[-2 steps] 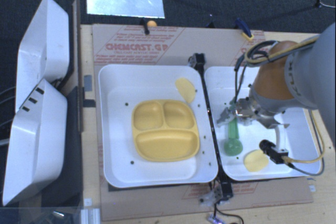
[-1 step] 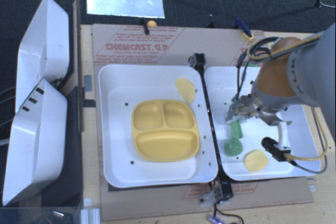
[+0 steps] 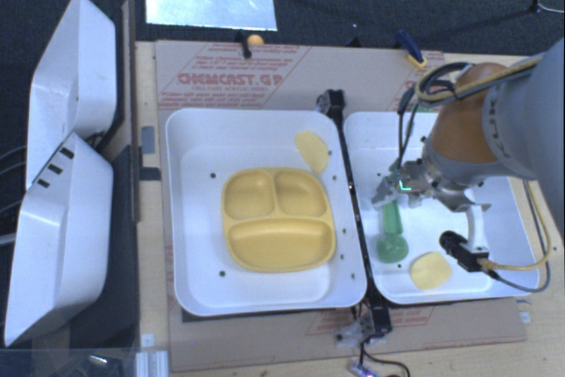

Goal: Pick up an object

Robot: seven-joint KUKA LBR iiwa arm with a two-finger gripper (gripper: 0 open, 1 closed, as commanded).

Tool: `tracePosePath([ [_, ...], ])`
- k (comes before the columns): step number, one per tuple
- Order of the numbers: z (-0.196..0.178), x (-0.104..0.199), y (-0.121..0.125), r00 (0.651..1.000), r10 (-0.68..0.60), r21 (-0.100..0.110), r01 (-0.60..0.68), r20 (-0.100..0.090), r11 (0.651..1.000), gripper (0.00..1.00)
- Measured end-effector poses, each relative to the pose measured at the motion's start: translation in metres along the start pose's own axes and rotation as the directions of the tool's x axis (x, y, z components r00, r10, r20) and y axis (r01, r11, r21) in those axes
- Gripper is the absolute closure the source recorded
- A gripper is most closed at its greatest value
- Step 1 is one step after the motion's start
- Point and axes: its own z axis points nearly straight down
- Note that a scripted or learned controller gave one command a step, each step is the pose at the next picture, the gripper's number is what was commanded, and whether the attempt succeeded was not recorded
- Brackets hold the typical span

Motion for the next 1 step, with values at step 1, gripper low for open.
tracePosePath([
  [1, 0.0, 0.0, 0.0, 1.0, 0.0, 0.0, 0.0, 0.0, 1.0, 0.0],
])
